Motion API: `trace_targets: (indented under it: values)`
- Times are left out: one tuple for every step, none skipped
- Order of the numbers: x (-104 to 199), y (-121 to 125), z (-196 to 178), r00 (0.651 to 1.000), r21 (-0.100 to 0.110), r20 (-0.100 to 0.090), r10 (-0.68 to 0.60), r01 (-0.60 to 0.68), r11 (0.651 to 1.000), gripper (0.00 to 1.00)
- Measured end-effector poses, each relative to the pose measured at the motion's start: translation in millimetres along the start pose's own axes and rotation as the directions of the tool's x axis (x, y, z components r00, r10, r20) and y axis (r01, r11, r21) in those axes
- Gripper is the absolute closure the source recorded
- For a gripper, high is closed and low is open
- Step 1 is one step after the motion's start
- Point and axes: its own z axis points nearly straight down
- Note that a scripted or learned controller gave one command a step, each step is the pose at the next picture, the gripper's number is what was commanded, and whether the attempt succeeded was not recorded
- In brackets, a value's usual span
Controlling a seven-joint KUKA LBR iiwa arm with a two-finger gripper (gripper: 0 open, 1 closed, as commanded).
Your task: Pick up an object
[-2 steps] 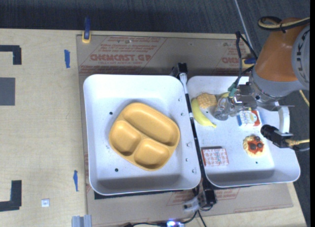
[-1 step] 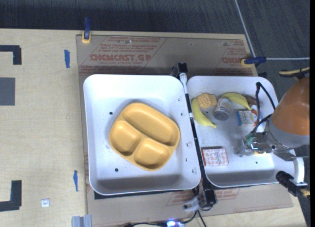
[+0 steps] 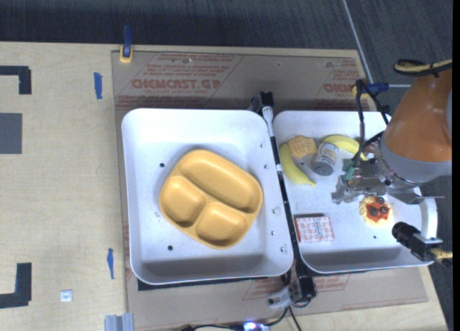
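Nearest candidate for the pick: the small orange-and-red object (image 3: pixel 376 210), lying flat on the floor of the right bin (image 3: pixel 345 254), toward its right side. From the gripper (image 3: pixel 353 187) it sits at about 4 o'clock, just beside the metal fingertips. No clear long axis reads on it. You cannot tell the gripper's state; nothing shows held. The can (image 3: pixel 326 158) and banana (image 3: pixel 296 167) lie at about 10 o'clock from the gripper. The yellow tray (image 3: pixel 209 197) fills the left bin (image 3: pixel 136 179), well apart.
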Motion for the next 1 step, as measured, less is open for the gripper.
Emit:
trace_targets:
  values:
    - [-0.6,-0.3,0.3,1.000,0.001,0.000,0.001,-0.001,1.000,0.00]
